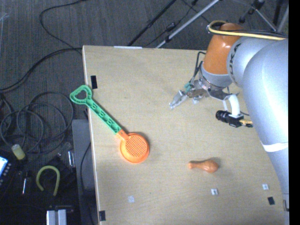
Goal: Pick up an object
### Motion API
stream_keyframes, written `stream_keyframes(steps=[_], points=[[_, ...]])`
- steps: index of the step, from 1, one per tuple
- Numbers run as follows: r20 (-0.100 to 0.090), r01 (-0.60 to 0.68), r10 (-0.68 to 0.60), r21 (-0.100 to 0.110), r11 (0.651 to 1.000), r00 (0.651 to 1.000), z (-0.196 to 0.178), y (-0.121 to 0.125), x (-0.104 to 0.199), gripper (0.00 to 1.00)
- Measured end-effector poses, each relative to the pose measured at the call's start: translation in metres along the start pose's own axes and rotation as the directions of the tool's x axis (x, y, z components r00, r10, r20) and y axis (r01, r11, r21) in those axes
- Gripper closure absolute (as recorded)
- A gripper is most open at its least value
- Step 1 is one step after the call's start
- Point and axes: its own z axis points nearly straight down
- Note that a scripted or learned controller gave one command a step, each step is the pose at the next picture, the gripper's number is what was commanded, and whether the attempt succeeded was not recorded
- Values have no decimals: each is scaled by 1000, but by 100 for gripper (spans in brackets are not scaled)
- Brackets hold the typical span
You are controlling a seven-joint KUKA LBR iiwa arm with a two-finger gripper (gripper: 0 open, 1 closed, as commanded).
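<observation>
Gripper sits upper-right of centre, fingers slightly parted, holding nothing. Nearest target looks like the orange drumstick-shaped piece, lower right, below and slightly right of the fingertips, long axis roughly horizontal. Green-handled orange strainer lies farther off, down-left, diagonal.

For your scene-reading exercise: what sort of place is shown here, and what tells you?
Probably a robotics lab or test room: a grey robot arm with a claw over a bench, loose cables and stand legs on carpet.
</observation>
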Motion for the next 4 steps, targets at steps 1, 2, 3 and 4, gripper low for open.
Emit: stream_keyframes(steps=[1,2,3,4], points=[[-3,485,-485,-4,874,874,10,1,2,0],[-2,485,-485,-8,875,875,0,2,3,100],[-2,422,-422,-5,907,907,-242,-4,30,100],[-1,571,-571,-4,821,821,-257,-22,55,100]])
